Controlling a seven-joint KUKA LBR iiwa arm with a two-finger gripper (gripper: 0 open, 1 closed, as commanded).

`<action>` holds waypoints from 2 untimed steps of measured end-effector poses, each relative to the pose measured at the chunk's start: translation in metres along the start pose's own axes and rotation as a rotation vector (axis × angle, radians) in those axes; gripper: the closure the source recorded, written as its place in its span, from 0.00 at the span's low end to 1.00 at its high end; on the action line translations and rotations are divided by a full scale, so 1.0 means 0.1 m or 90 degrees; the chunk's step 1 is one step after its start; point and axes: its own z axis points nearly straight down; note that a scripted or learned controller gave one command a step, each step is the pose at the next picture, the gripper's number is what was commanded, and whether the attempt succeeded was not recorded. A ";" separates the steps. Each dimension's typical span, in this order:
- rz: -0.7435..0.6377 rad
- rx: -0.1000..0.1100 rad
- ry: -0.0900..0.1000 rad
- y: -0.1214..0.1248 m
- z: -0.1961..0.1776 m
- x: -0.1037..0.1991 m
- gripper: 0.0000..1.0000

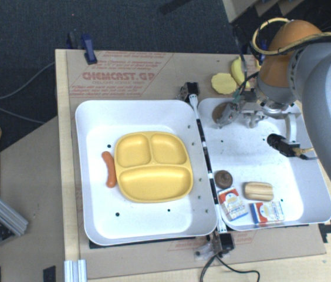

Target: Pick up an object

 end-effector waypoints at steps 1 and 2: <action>-0.002 0.000 0.001 0.01 0.00 0.23 0.00; 0.001 -0.003 -0.001 0.01 0.00 -0.16 0.00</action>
